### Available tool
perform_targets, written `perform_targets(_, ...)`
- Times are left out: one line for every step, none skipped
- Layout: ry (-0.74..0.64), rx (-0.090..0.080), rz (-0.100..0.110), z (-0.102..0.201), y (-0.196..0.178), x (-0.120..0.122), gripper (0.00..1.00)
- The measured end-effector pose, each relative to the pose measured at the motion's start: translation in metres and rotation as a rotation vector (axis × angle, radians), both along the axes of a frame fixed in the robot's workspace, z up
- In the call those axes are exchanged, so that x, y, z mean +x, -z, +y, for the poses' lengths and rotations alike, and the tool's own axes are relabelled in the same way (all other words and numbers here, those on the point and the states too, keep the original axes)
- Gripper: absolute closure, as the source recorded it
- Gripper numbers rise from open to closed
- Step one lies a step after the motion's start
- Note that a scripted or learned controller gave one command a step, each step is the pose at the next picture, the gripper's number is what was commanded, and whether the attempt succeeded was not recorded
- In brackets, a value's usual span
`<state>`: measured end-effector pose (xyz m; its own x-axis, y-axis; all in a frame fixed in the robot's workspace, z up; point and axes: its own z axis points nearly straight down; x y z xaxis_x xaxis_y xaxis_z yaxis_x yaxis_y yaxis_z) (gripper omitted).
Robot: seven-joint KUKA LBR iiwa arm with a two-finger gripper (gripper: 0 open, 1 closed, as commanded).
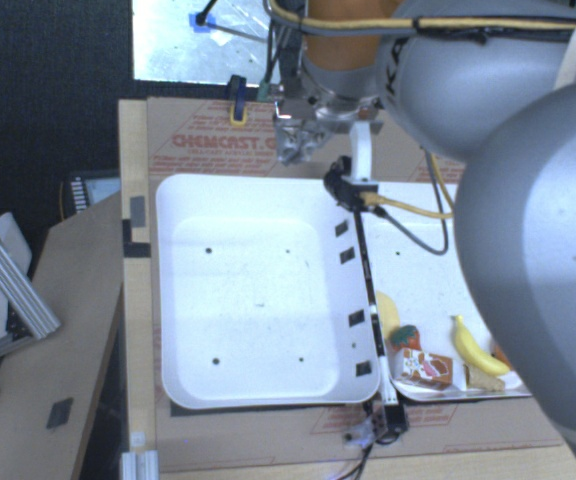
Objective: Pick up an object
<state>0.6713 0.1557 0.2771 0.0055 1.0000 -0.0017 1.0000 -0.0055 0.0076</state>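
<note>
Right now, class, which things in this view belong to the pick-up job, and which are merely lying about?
For the job:
gripper
banana
small printed carton
right bin, which holds both

Lying about:
left bin
Chemcast board
aluminium rail

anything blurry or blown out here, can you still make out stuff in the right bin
Camera view: the grey arm link nearest the lens is soft and out of focus; the silvery panel at the top glares; the left shallow white bin is bright; in the right white bin the yellow banana and red-and-white packet are legible.
</note>
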Motion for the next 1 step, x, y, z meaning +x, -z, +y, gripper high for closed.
perform_targets(-0.013,0.003,0.007,0.0526,0.0347,-0.0032,1.00)
